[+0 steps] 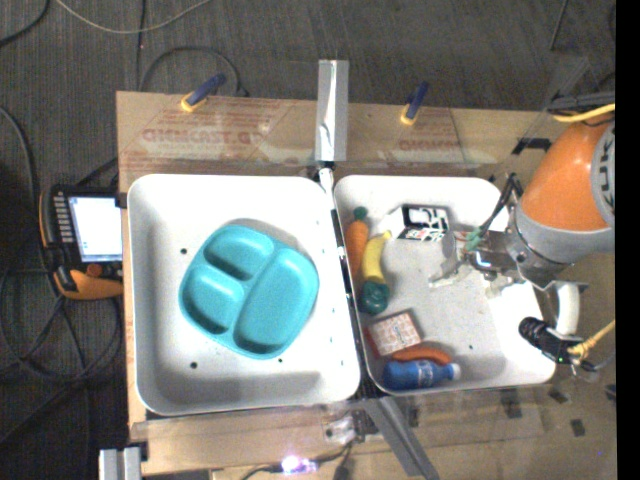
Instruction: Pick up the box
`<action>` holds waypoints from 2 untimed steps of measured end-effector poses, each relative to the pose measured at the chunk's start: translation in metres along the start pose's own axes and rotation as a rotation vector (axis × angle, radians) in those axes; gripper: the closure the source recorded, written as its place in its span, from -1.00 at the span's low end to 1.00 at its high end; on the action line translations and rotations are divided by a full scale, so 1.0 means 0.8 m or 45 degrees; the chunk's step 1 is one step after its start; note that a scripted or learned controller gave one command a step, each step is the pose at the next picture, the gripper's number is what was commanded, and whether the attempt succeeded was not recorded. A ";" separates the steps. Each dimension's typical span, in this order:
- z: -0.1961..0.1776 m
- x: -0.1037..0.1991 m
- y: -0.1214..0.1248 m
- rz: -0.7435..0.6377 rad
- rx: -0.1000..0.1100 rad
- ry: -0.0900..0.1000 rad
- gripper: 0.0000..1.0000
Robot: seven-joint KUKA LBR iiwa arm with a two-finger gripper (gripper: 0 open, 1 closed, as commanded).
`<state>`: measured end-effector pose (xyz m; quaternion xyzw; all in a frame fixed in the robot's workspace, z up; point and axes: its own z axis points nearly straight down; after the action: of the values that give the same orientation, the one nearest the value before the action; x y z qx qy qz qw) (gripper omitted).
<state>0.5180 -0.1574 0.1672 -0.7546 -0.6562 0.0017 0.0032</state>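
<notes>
Two boxes lie in the right bin [487,190]. A small black and white box [425,222] sits near the far wall. A flat reddish-brown box [393,330] lies near the front, beside the centre wall. My gripper [467,271] hovers over the bare bin floor right of the middle, below and to the right of the black and white box. Its two silvery fingers [443,276] stand apart, open, with nothing between them. The grey and orange arm [570,193] reaches in from the right.
Along the right bin's left side lie a carrot [357,240], a yellow banana [374,255] and a green bottle [375,294]. A blue bottle [418,373] and an orange item [425,353] lie at the front. The left bin [150,268] holds a teal divided plate [250,288].
</notes>
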 end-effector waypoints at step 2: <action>0.096 0.067 -0.043 -0.012 -0.040 -0.011 -1.00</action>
<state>0.4909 -0.0991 0.0908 -0.7514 -0.6598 -0.0055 -0.0114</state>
